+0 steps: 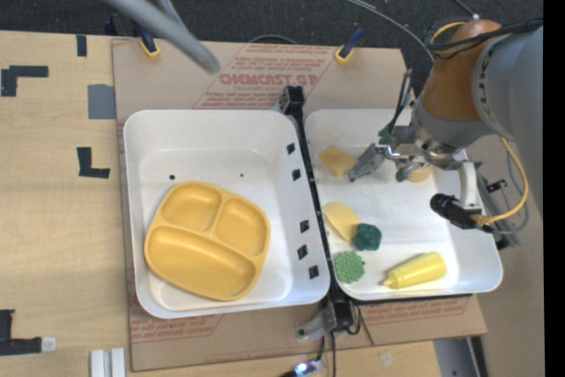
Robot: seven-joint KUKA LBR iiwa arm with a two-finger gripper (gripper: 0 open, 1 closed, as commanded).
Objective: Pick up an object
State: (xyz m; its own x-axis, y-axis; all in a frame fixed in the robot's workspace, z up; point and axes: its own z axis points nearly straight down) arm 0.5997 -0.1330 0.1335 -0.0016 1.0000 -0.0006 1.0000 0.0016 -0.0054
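My gripper [386, 166] hangs over the upper middle of the right bin [481, 276], open, with one grey finger [363, 165] spread left and nothing between the fingers. A pale yellow piece [335, 161] lies just left of that finger. Lower down lie a yellow wedge [341, 219], a dark green piece [367, 236], a light green round piece [349, 266] and a yellow bottle-shaped toy [415, 269]. A small tan object [421, 174] is partly hidden under the right finger.
The left bin [141, 132] holds a yellow divided plate [207, 239]. A black divider [305, 181] runs between the bins. The grey and orange arm [468, 88] covers the right bin's upper right corner. Cables trail along the bin's right edge.
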